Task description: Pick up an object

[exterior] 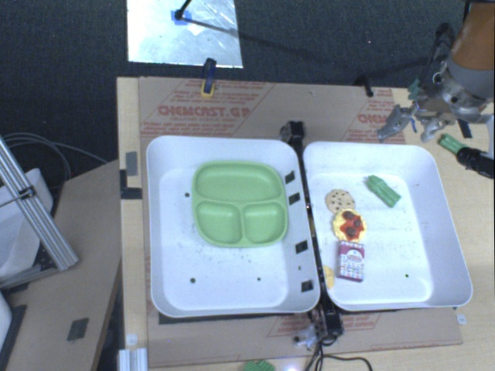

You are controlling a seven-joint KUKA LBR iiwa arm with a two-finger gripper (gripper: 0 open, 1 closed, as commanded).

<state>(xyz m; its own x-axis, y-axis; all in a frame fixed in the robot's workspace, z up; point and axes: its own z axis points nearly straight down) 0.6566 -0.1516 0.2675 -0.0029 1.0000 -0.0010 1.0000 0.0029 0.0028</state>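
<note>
**Operator:** Where's the arm sitting right now?

**Observer:** You'll find it at the upper right, above and just outside the far corner of the right bin (445,207). The gripper (404,120) hangs over the bench beyond the bin's rim, not over the objects. Its fingers look spread apart with nothing between them, though they're small and a bit blurred there, so treat that as likely rather than certain.

**Operator:** And what can I pick from?

**Observer:** Everything loose is in your right bin. A green block (383,191) lies tilted near the far side, well apart from the rest. Closer to the divider you have a round cookie (339,201), then just below it a yellow piece with red topping (349,225), and touching that on the near side a small red-and-white carton (351,262), lying flat. Those three run in a line toward you.

**Operator:** The left bin?

**Observer:** Your left bin (166,277) holds a green divided plate (238,204), three compartments, sitting flat around the middle. The gripper is well apart from all of these things.
</note>
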